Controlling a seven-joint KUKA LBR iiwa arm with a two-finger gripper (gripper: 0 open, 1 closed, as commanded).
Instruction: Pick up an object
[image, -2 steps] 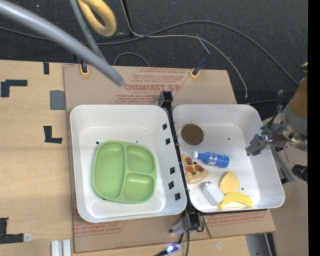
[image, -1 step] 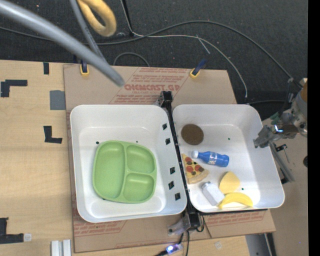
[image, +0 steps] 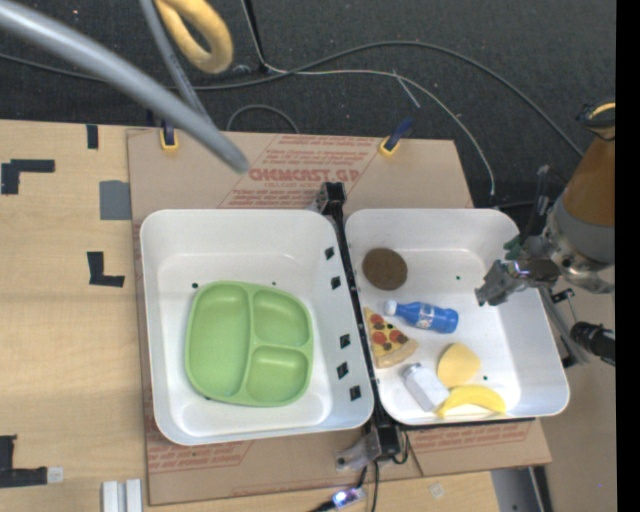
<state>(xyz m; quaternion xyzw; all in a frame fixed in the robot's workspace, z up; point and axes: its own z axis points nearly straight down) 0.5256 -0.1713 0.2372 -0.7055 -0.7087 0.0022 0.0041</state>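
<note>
- Right now the hand (image: 497, 285) hangs over the 3 o'clock edge of the right bin (image: 545, 345); I cannot tell how it is set, and nothing shows in it.
- 6 things lie in that bin: a brown disc (image: 384, 268) at 11 o'clock, a blue bottle (image: 424, 317) near the middle, a pizza slice (image: 386, 338) at 9 o'clock, a grey block (image: 423, 387) at 6 o'clock, a yellow wedge (image: 458, 363) and a banana (image: 474, 402) at 5 o'clock.
- Left bin (image: 160, 400) holds a green tray (image: 249, 343) with 3 wells.
- Likeliest pick, I judge, is the bottle: it lies on its side, apart from its neighbours and nearest the hand, at the hand's 8 o'clock.
- It looks light, stiff and smooth, so it may roll or slip; take it across the middle of the body, not at the white cap end.
- Banana and wedge touch, so either is harder to take alone; the disc looks too flat to take hold of.
</note>
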